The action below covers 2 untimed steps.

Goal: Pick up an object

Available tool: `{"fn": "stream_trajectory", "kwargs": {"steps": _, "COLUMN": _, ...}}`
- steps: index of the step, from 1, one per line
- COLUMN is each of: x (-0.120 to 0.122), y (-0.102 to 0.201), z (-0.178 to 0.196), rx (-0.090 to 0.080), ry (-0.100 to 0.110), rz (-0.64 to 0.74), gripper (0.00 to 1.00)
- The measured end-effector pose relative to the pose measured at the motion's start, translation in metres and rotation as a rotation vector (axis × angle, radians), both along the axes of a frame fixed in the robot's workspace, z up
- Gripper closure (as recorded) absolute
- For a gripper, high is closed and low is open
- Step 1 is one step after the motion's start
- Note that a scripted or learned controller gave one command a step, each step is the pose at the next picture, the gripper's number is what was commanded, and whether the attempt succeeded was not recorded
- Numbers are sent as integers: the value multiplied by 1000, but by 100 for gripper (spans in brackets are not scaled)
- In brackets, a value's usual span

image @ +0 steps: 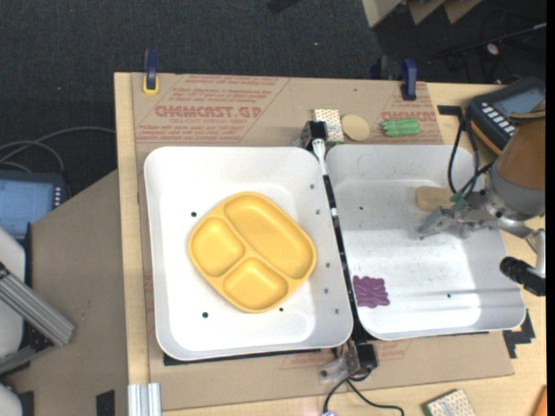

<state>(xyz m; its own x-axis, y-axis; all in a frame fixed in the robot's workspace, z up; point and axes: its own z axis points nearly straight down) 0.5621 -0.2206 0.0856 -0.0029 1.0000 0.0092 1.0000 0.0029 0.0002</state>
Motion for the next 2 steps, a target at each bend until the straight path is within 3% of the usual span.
{"fn": "stream_trajectory", "kwargs": {"steps": 2, "x": 107, "y": 21, "z": 0, "rx": -11, "ry": -5, "rz": 1, "gripper": 0}}
